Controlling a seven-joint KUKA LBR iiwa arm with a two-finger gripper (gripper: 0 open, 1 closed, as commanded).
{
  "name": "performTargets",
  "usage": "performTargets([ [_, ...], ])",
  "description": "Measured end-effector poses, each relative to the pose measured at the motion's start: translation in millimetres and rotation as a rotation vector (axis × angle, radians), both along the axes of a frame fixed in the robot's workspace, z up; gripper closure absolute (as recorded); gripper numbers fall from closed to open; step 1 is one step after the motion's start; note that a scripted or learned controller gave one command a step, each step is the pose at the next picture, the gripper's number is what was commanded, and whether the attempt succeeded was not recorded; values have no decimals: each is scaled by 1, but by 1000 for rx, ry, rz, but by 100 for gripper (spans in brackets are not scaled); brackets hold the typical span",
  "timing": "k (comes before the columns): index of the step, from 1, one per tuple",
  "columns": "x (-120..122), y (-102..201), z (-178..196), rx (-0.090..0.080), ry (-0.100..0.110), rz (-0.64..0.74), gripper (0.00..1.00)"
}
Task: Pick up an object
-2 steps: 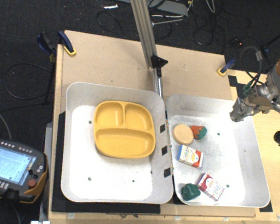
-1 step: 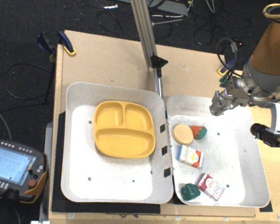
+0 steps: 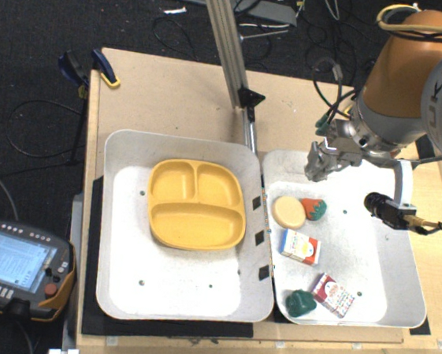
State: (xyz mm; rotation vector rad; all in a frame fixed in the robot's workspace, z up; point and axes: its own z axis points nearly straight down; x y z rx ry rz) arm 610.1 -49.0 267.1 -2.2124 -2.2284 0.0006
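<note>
My gripper (image 3: pixel 318 167) hangs over the far left part of the right bin (image 3: pixel 379 254), above and a little right of the objects, touching none of them. Below it lie a round cream disc (image 3: pixel 288 212) and, against the disc's right side, a red and green strawberry-like toy (image 3: pixel 315 208). Further toward the front sit a small white, orange and red box (image 3: pixel 299 246), a red and white packet (image 3: pixel 333 295) and a dark green lump (image 3: pixel 299 303). Nothing shows between the gripper's tips.
The left bin (image 3: pixel 114 279) holds a yellow divided tray (image 3: pixel 197 205). A slanted metal pole (image 3: pixel 230 42) rises behind the bins. A teach pendant (image 3: pixel 12 266) lies on the floor at the lower left.
</note>
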Motion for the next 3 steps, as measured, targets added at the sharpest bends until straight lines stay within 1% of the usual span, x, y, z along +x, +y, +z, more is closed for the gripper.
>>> performTargets([
  [1,15,50,-16,0,-1,0,100],
  [2,24,92,-20,0,-3,0,100],
  [3,42,148,-18,1,-4,1,100],
])
